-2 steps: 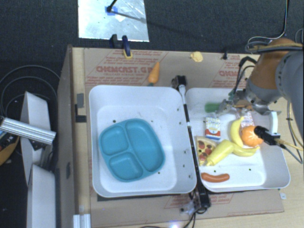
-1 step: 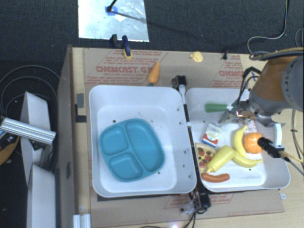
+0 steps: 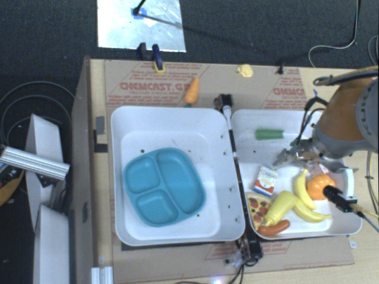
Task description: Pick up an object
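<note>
1. The arm (image 3: 349, 120), grey with an orange band, enters from the right and reaches down over the right bin (image 3: 278, 123).
2. The end effector (image 3: 290, 154) hangs low over the bin's middle, metallic fingers pointing left; whether they are apart or together cannot be told, and nothing is seen between them.
3. The right bin is shallow, white, smooth plastic with rounded corners. It holds a green cylinder (image 3: 269, 134) lying flat near the far wall, apart from the other items.
4. A small boxy carton (image 3: 266, 180) sits just below the end effector, near the bin's left wall.
5. Clustered at the near right: a curved yellow banana (image 3: 308, 203), a round orange fruit (image 3: 318, 186), a yellow squash-like piece (image 3: 279, 206), a red sausage shape (image 3: 273, 228) and a flat pizza-like slice (image 3: 258, 207).
6. The left bin (image 3: 148, 129) holds a teal three-compartment tray (image 3: 164, 186), glossy, rounded.
7. On the cardboard-covered tabletop (image 3: 166, 78), beyond the bins, lie an orange carrot shape (image 3: 191, 91) and a small yellow lump (image 3: 245, 71).
</note>
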### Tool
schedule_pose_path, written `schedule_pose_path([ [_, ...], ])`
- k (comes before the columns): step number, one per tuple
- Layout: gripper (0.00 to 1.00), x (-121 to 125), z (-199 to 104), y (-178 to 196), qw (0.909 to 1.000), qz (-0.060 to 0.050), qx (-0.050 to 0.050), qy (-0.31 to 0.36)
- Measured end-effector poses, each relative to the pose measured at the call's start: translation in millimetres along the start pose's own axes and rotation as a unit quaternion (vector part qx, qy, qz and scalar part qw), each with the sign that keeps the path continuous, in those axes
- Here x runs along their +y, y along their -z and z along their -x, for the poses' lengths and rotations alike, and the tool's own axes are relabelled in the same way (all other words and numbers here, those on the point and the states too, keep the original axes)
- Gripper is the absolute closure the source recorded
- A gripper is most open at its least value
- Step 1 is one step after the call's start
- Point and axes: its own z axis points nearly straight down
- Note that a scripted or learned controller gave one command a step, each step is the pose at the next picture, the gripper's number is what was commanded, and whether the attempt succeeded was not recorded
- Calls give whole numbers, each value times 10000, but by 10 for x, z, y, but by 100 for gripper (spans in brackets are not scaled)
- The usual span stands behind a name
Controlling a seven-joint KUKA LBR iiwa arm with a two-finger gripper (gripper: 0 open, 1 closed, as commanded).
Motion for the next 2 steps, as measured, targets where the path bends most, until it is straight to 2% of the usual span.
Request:
schedule_pose_path([
  [1, 0, -461, 100, -53, 10000, -93, 22, -20],
  [2, 100, -430, 86, 55, 10000, -70, 25, -6],
])
